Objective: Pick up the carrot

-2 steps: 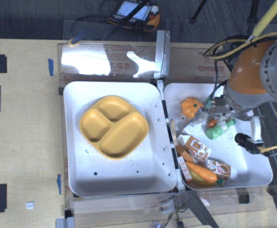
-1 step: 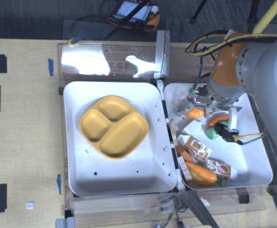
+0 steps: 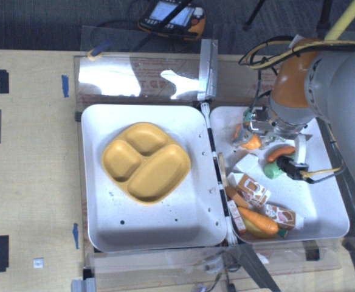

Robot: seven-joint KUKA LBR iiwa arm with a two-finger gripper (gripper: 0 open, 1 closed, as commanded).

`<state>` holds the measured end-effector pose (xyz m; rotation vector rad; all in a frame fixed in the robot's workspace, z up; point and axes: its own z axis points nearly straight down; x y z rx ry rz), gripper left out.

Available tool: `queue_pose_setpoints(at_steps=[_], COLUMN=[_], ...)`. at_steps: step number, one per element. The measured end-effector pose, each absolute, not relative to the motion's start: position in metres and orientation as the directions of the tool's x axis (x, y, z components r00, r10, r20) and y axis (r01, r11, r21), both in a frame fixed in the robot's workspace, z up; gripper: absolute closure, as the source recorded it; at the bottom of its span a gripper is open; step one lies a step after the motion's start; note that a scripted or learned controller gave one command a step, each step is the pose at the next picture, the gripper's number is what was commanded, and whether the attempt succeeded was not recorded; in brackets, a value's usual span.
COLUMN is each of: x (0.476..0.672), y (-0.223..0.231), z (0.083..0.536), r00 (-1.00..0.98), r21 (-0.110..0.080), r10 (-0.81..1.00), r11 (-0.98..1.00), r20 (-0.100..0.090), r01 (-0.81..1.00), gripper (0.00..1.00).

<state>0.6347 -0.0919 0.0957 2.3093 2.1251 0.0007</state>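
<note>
From the fixed overhead camera, two shallow white bins sit side by side on the bench. The left bin (image 3: pixel 98 224) holds a yellow three-compartment tray (image 3: pixel 145 162), lying a little toward 11 o'clock of that bin's centre. The grey arm (image 3: pixel 341 96), with its orange band (image 3: pixel 293 81), comes in from 3 o'clock and bends down over the right bin (image 3: pixel 329 205), its wrist above that bin's far half. The gripper (image 3: pixel 258 129) points toward 9 o'clock, low over the bin's 11 o'clock part, just beside a small orange piece (image 3: pixel 248 142); whether its hand is open or closed cannot be told here, since the tip is small and cluttered. The carrot (image 3: pixel 259 221) lies at about 7 o'clock in the right bin, near the front wall, slanting from upper left to lower right, well apart from the gripper. A brown-and-white carton (image 3: pixel 255 191) lies just beyond it toward 12 o'clock, and a second printed packet (image 3: pixel 281 215) touches or overlaps the carrot's right end. Nearer the bin's centre, under the wrist, are an orange-red curved item (image 3: pixel 279 151) and a green item (image 3: pixel 271 170). A handheld controller (image 3: pixel 171 17) lies on the floor at 12 o'clock, beyond the bench.
</note>
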Motion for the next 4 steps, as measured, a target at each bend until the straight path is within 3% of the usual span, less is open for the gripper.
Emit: queue_pose_setpoints(at_steps=[1, 2, 3, 4], x=[0.667, 0.667, 0.666, 0.653], y=[-0.039, -0.068, -0.059, -0.13], z=[0.185, 0.191, 0.185, 0.19], r00=[0.13, 0.239, 0.271, 0.322], r21=[0.0, 0.003, -0.003, -0.002], r10=[0.991, 0.971, 0.963, 0.947], r11=[-0.13, -0.239, -0.271, -0.322], r20=[-0.001, -0.001, -0.002, -0.001], r01=[0.991, 0.971, 0.962, 0.947], gripper=[1.0, 1.0, 1.0, 1.0])
